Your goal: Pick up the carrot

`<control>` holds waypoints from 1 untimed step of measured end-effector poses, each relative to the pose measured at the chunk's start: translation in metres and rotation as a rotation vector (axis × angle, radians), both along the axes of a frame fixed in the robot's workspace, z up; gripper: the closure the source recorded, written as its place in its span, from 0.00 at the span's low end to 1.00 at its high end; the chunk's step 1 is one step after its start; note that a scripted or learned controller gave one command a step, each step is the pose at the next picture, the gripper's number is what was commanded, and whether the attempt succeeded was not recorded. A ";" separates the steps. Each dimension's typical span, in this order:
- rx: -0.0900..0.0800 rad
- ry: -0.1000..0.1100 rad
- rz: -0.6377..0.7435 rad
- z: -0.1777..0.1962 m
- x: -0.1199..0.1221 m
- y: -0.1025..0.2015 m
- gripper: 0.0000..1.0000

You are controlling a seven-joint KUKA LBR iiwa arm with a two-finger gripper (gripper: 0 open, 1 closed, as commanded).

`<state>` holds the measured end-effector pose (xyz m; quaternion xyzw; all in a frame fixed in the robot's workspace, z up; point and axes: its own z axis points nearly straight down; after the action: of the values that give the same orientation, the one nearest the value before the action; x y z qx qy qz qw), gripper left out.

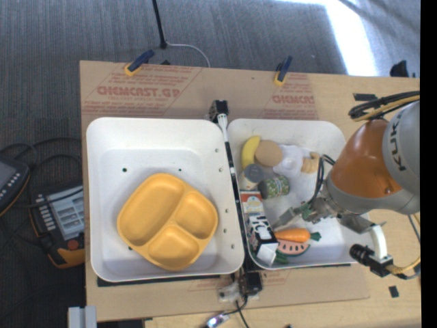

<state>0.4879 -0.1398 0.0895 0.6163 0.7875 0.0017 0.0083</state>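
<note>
So the carrot (293,236) is lying on its side near the near edge of the right bin (334,130), orange body pointing left, little green top at its right end. It looks like a toy one, smooth and a bit glossy, so my guess is it's light, stiff and kind of slippery. I'd pinch it across the thick middle of the body, not at the taper or the green bit, since a round plastic thing like that will likely squirt out if caught off-centre.

Touching it on the near side is a watermelon slice (292,249), red with a green rind, so there isn't much room for a finger on that side. Just left of it there's a black-and-white carton (259,229) and something white (267,255) at the near corner. Farther back in the same bin: a green bottle (274,186), a grey lid-looking thing (253,173), a banana (250,150) and a tan roundish thing (269,153). Pretty crowded.

The claw (298,213) sits just above the carrot on the far side, near but apart from it as far as I can see, hanging off the arm (369,166) coming in from the right. It's dark and half hidden, so I can't tell how it's set. Nothing shows the carrot being held.

The left bin (102,139) has a yellow divided plate (168,219). Both bins sit on the brown surface (136,80).
</note>
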 end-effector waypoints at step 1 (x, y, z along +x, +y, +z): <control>-0.005 0.000 0.247 0.000 0.001 0.003 0.00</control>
<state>0.4885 -0.1363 0.0897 0.5145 0.8575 0.0009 0.0094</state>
